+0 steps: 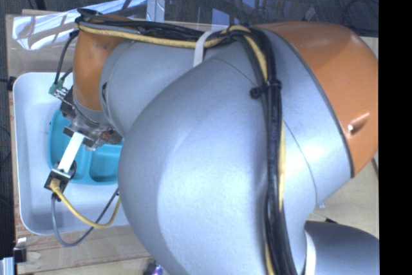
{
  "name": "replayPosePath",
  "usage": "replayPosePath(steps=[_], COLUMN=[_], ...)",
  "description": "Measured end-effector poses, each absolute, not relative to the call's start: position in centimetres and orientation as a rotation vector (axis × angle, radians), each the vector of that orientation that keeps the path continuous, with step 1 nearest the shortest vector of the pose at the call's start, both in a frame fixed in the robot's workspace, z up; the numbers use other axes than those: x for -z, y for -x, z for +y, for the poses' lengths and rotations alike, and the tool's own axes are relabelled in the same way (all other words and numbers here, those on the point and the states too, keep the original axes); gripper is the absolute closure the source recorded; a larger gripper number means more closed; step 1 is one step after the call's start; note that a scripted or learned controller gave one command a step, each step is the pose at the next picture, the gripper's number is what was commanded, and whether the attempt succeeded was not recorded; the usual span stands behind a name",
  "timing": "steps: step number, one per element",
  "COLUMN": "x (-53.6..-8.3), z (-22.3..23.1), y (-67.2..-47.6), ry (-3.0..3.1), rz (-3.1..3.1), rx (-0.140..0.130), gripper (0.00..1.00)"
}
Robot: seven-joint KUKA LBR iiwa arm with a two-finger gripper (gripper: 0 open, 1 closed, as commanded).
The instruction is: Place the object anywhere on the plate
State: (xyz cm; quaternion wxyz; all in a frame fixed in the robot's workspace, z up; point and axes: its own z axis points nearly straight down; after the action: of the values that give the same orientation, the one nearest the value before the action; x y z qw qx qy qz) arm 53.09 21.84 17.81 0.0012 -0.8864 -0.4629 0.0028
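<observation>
A light blue plastic plate [96, 164] with divided compartments lies in the shallow white bin [29, 138] on the wooden table [84, 251], directly beneath the pincer [84, 129]. The large grey arm [219, 158] hides most of the plate, and whether the pincer grips anything cannot be told. A yellow cable [84, 219] loops just below it.

Arm [212, 158] shell — smooth grey w/ satin sheen; orange band [335, 87] semi-gloss. Cables [273, 138] — black and yellow, rubbery-looking jackets. White bin [29, 138] smooth, glossy plastic. Blue plate [106, 164] glossy. Bench [64, 253] matt wood.
</observation>
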Motion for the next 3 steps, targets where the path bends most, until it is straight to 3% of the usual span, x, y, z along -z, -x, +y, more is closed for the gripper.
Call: replayPosePath(steps=[1, 2, 3], x=[-9.9, -20.1, -18.3], z=[22.0, 18.4, 12.3], y=[-48.0, -47.8, -53.6], ry=[2.918, 2.646, 2.664], rz=[-1.153, -1.691, -1.66], rx=[0.02, -0.004, -0.008], gripper=[1.0, 1.0, 1.0])
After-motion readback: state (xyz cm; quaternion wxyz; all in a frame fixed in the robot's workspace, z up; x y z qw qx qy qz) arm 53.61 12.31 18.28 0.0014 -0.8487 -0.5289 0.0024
